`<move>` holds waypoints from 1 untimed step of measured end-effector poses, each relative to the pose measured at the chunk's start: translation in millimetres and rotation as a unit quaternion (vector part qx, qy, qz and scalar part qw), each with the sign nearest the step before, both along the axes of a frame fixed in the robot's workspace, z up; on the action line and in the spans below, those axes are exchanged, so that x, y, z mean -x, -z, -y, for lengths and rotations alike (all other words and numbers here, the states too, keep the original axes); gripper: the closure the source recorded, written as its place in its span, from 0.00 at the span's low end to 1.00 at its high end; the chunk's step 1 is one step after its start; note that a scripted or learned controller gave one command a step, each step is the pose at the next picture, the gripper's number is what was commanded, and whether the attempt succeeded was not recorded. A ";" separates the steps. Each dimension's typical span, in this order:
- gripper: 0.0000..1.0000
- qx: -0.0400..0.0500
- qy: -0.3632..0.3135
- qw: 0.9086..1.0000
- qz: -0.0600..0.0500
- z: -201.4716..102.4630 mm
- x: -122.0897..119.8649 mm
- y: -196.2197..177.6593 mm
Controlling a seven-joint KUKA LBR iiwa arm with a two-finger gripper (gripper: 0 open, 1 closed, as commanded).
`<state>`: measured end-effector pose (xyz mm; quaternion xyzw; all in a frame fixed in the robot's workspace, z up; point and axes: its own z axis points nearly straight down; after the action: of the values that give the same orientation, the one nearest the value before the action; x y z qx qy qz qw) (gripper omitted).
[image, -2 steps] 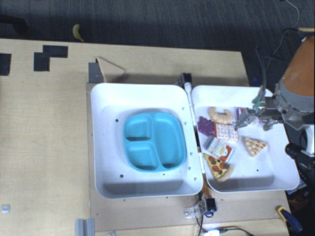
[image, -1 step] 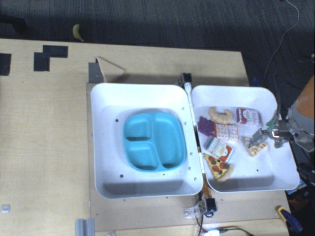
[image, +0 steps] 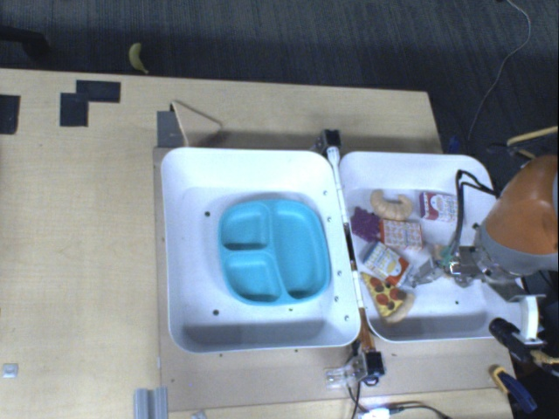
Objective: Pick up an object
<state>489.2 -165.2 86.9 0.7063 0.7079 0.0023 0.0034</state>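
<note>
Clustered in the right bin [image: 437, 317]: a pizza slice toy [image: 389, 297], a small patterned packet [image: 384, 261], a purple grape bunch [image: 367, 225], a croissant-like piece [image: 390, 203] and a red-and-white carton [image: 438, 205], all touching or just beside one another. Claw [image: 434, 271] low at the packet's right edge, opening impossible to tell, nothing visibly held; likely risk of pinching two items at once or nudging the packet away, given the crowding. Beyond, a blue divided tray [image: 272, 250] in the left bin [image: 179, 260], pale wooden surface [image: 79, 260], dark carpet [image: 279, 24] behind.
</note>
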 end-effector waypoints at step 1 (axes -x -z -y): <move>1.00 0.001 0.000 1.000 0.003 0.0 -2.2 -11.8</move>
<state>491.4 -165.1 98.8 0.7065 0.7077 0.0040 0.0061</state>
